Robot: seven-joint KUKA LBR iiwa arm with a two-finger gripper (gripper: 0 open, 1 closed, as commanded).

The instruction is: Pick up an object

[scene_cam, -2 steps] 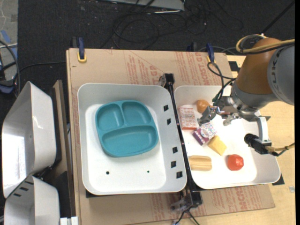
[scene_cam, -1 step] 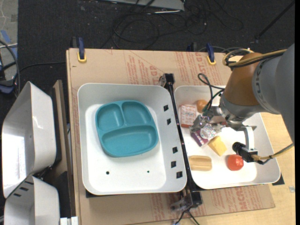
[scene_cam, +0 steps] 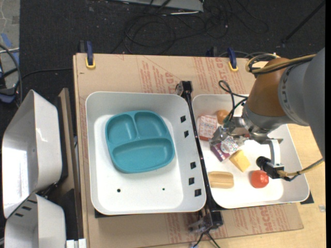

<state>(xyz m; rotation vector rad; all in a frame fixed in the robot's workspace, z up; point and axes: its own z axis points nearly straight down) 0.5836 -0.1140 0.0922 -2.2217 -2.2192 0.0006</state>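
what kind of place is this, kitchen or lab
Likely a robotics lab, not a kitchen: white bins clamped to a cardboard-covered bench, loose cables on the floor, toy food like a tomato.

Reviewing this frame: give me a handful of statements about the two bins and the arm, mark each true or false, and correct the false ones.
1. The teal divided plastic plate lies in the left white bin. True.
2. The round red tomato-like toy lies in the left bin. False: it lies in the right white bin, near its front.
3. The yellow wedge-shaped block lies in the right bin. True.
4. The claw hovers over the teal plate. False: it is over the right bin, by a purple foil packet.
5. The tan bun-shaped toy rests on the teal plate. False: it lies on the right bin's floor.
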